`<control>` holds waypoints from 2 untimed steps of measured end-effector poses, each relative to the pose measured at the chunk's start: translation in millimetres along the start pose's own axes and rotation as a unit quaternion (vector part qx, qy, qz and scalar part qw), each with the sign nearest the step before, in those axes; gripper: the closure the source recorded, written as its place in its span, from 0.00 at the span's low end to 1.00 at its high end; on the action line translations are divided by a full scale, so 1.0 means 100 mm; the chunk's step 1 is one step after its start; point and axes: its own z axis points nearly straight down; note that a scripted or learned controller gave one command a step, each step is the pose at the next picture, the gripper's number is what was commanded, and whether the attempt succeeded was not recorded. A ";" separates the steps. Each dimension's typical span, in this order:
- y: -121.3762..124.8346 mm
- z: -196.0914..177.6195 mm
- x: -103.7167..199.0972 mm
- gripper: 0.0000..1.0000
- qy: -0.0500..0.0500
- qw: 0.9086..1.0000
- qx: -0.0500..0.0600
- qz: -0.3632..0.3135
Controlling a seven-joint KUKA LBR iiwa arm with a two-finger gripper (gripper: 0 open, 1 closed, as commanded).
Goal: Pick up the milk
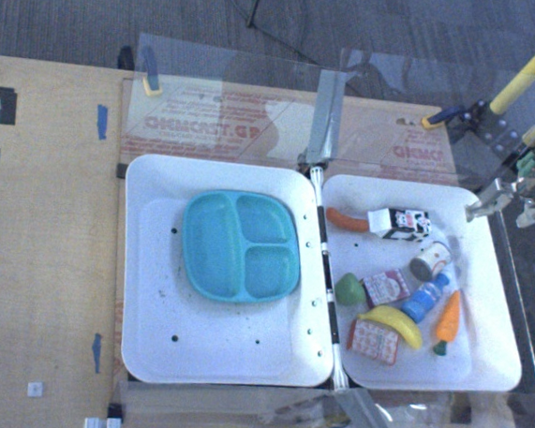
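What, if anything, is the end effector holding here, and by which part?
Nothing. The end effector sits at the right bin's upper right rim, with nothing between its fingers. The milk lies in that bin, apart from it.

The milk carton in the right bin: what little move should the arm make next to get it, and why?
Probably swing left and down toward the milk. The gripper sits at the right bin's upper right rim, well apart from the carton, which lies on its side near the back wall beside a sausage.

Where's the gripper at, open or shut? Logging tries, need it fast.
Gripper: cannot tell; it sits at the right bin's far right edge, apart from the milk.
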 end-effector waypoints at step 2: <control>0.37 1.76 0.70 0.00 0.000 0.999 0.001 -0.035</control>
